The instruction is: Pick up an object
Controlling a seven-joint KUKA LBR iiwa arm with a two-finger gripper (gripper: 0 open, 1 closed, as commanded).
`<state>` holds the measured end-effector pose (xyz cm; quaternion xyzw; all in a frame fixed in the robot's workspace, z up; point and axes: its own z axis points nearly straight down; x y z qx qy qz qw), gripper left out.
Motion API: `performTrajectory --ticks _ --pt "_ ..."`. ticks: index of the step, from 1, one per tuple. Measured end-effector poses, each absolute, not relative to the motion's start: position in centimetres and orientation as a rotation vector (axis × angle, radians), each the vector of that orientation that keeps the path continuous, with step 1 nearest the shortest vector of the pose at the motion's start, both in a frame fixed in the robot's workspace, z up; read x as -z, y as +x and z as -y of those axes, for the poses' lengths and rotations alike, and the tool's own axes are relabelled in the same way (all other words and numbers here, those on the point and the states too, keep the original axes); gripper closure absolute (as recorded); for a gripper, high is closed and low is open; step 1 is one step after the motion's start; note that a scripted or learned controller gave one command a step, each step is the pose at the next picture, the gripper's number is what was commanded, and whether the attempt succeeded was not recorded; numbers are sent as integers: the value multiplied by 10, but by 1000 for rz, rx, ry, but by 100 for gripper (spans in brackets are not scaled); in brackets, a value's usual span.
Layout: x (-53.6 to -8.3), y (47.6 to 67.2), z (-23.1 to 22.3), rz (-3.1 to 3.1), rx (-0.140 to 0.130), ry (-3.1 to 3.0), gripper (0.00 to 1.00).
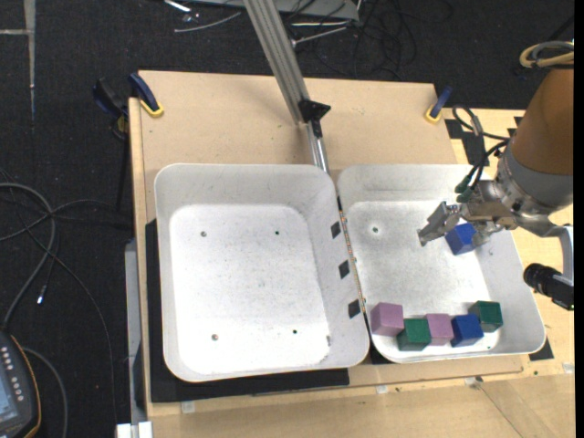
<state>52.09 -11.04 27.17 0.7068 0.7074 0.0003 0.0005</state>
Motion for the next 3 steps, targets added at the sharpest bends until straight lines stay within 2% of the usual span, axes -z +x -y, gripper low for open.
performTrajectory --ticks 1,2,3 --pt "-242 527 207 -2211 6 2227 0" --pt "-112 554 224 -2224 6 2226 0" --pt "-95 618 223 -2223 -4 2213 0"
